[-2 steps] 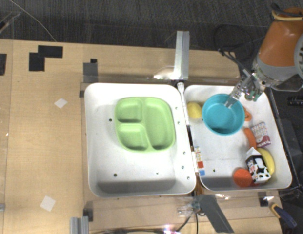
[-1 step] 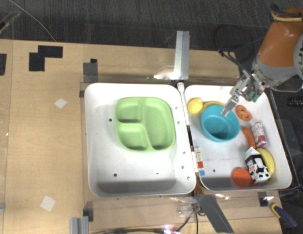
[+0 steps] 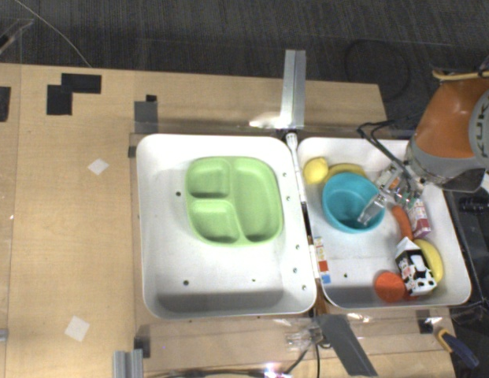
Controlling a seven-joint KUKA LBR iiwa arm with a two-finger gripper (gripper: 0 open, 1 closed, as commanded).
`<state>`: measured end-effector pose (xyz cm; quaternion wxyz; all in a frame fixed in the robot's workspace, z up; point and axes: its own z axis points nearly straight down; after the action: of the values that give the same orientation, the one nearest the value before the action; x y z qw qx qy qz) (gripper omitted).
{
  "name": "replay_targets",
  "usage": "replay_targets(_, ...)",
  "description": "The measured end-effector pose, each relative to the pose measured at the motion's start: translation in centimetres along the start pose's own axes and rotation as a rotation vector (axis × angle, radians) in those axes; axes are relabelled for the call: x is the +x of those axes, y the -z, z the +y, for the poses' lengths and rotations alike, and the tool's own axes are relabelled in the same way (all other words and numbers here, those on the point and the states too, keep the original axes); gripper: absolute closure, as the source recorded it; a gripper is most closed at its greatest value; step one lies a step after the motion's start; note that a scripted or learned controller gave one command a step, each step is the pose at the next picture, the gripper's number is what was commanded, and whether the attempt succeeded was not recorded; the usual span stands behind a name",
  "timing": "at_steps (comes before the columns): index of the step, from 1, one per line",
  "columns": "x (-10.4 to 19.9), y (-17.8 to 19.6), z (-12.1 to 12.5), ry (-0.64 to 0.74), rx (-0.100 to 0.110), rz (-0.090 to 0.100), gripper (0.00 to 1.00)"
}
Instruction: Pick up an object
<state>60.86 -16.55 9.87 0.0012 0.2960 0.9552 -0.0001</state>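
Observation:
The right bin [image 3: 457, 290] holds a blue bowl [image 3: 348, 199], a lemon [image 3: 315, 169], a carrot [image 3: 404, 221], a banana [image 3: 433, 260], a black-and-white carton [image 3: 413, 270] and an orange ball [image 3: 390, 287]. My gripper [image 3: 383, 195] hangs low over the bowl's right rim. It looks open, with one finger [image 3: 372, 209] reaching inside the bowl and the other outside, toward the carrot. Nothing is lifted. A second yellow piece behind the bowl is partly hidden by it.
The left bin [image 3: 161, 274] carries a green divided plate [image 3: 232, 199]. A metal divider [image 3: 303, 211] separates the two bins. The arm's orange band [image 3: 453, 124] and cables overhang the right bin's far right corner. Wooden bench surface lies to the left.

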Motion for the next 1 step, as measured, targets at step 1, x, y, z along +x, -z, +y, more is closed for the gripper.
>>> replay_targets(1, 4.75, -0.33, 1.58, 0.062, -0.009, -0.022, 0.00)
